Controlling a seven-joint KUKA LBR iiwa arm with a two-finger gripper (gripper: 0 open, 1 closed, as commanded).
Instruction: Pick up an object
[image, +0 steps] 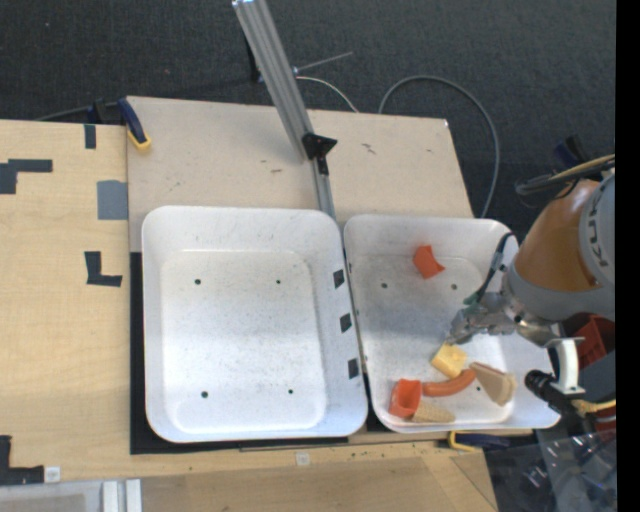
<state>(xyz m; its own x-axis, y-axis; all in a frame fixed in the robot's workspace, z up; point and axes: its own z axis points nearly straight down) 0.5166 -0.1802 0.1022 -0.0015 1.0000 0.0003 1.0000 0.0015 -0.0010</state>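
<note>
My pincer (470, 322) stood low over the right bin (400, 235), toward its near right part, just above and beside a small yellow block (449, 360). I could not tell whether it was released or clenched, and nothing was visibly held in it. The yellow block lay on the bin floor, touching or nearly touching a curved orange piece (451, 385) below it; a tan wedge (493, 383) lay just to the right of that, a red-orange cup-shaped item (405, 397) at the near wall, and a flat tan slab (433, 412) beside it. A separate orange chunk (428, 262) sat well apart toward the far side, with clear floor around it. I judged these to be toy food pieces — light, stiff, smooth-skinned and likely to skid if pinched off-centre. The yellow block was the nearest candidate; its flat opposing sides looked the soundest place to close on, squarely across the middle. Its crowded neighbours posed a risk — a finger could land on the curved piece.
</note>
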